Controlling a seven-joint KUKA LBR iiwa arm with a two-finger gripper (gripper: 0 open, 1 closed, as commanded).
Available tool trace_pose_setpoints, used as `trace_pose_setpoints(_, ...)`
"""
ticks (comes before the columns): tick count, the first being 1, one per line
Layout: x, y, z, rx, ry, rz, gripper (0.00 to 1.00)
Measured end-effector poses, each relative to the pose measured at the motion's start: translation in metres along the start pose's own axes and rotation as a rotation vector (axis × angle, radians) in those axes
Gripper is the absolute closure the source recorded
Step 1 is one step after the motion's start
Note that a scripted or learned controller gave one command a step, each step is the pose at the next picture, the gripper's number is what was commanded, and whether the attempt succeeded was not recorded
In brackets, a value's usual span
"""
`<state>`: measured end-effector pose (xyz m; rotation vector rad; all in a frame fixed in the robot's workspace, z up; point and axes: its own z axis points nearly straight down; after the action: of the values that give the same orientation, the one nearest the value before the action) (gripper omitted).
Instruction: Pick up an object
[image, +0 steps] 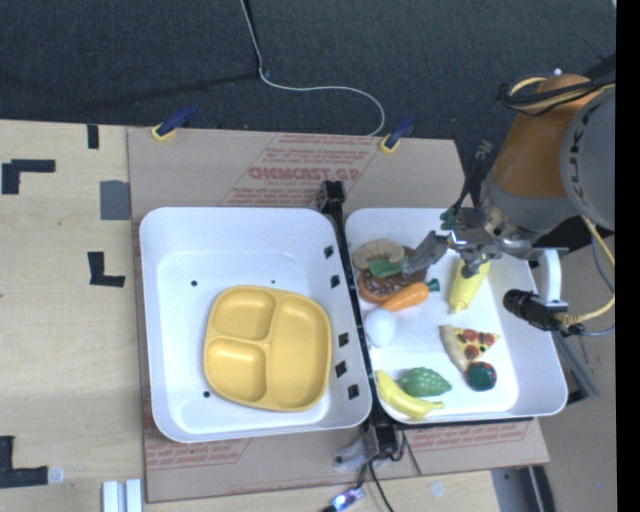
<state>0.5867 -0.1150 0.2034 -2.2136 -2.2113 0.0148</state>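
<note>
My gripper (447, 262) hangs over the back of the right bin (545, 400), open. One grey finger (422, 256) reaches left toward a toy burger (378, 262); the other stands by the top of a yellow corn-like piece (465, 287). Nothing sits between the fingers. An orange carrot (405, 296) lies just below the left finger. Lower in the bin lie a white egg (381, 327), a pizza slice (467, 344), a dark green ball (481, 376), a green leafy piece (424, 381) and a banana (398, 398).
The left bin (170, 250) holds a yellow divided plate (268, 346). A black divider (345, 290) runs between the bins. The arm's orange band (535, 130) and grey wrist loom over the right bin's back right corner.
</note>
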Motion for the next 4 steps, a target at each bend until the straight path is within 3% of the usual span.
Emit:
trace_pose_setpoints(1, 0.0, 0.003, -0.008, -0.013, -0.002, -0.003, 0.0)
trace_pose_setpoints(3, 0.003, 0.004, 0.12, -0.01, -0.001, -0.003, 0.0)
trace_pose_setpoints(4, 0.003, 0.004, 0.119, -0.015, -0.003, -0.003, 0.0)
